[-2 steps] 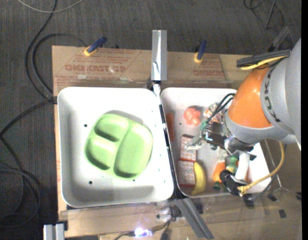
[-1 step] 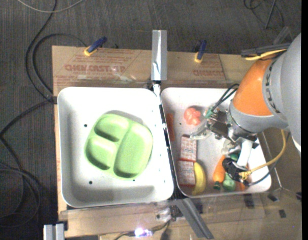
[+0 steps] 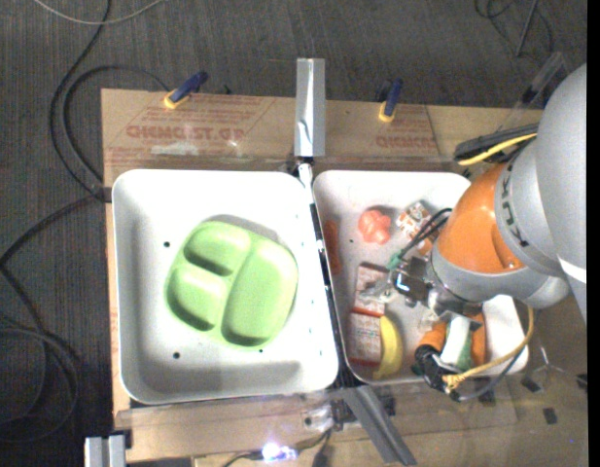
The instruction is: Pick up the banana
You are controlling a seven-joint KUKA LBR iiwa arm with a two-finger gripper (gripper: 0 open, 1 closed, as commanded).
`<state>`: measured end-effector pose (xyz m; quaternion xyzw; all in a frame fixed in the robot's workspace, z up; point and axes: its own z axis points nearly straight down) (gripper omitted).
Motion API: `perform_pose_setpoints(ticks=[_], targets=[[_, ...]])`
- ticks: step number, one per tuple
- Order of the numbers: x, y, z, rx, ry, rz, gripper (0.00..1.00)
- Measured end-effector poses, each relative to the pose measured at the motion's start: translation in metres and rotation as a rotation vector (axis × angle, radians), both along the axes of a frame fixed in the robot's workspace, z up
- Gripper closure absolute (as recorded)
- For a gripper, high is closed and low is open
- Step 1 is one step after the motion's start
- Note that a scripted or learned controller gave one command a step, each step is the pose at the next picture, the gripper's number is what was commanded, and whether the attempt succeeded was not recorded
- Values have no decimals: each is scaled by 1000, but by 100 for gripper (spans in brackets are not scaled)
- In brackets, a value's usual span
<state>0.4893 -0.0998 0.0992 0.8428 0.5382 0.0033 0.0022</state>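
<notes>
The yellow banana [image 3: 389, 347] lies near the front wall of the right bin [image 3: 335, 261], beside a red and white packet [image 3: 365, 325]. My gripper [image 3: 389, 281] hangs low in the middle of that bin, just behind the banana and over the packet's far end. The grey arm with its orange band [image 3: 472, 236] covers the right half of the bin. Nothing shows clearly in the gripper.
A red toy fruit [image 3: 374, 224] and a small patterned item [image 3: 414, 217] sit at the back of the right bin. An orange and white object [image 3: 447, 343] lies right of the banana. The left bin [image 3: 134, 261] holds a green divided plate [image 3: 232, 282].
</notes>
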Motion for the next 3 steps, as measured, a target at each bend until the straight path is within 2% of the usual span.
perform_pose_setpoints(ticks=[1, 2, 3], targets=[[-7, 43, 82, -1, 17, 83, 0], [-7, 47, 82, -1, 16, 69, 0], [-5, 4, -4, 0, 6, 184, 0]])
